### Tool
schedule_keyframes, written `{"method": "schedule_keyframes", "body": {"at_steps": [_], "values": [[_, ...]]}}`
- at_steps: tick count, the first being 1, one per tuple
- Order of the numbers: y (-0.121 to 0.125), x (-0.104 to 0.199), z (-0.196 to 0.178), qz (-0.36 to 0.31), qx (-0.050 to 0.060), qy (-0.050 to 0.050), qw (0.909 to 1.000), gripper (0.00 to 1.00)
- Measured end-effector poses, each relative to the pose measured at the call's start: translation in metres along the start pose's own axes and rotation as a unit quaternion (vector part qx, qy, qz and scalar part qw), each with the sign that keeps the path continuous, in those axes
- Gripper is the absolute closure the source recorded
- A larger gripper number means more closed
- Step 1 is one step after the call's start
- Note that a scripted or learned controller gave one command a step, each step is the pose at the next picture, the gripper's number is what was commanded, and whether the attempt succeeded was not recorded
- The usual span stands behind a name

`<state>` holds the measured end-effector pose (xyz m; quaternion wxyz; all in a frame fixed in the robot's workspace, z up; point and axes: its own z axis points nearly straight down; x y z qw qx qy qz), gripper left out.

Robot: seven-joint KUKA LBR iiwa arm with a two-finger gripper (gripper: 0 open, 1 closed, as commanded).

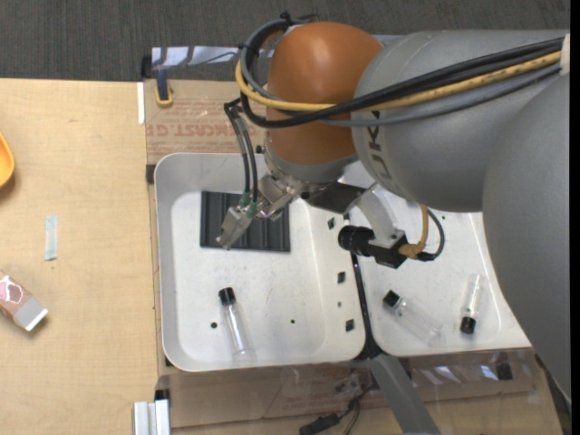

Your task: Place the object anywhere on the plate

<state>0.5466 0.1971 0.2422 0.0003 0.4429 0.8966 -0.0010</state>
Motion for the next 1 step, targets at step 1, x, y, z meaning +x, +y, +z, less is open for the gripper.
{"method": "schedule_keyframes", "body": {"at_steps": [1], "values": [[-0.0492,0.0506,0.1314,0.122,0.002,0.001,0.9925,0.00]]}}
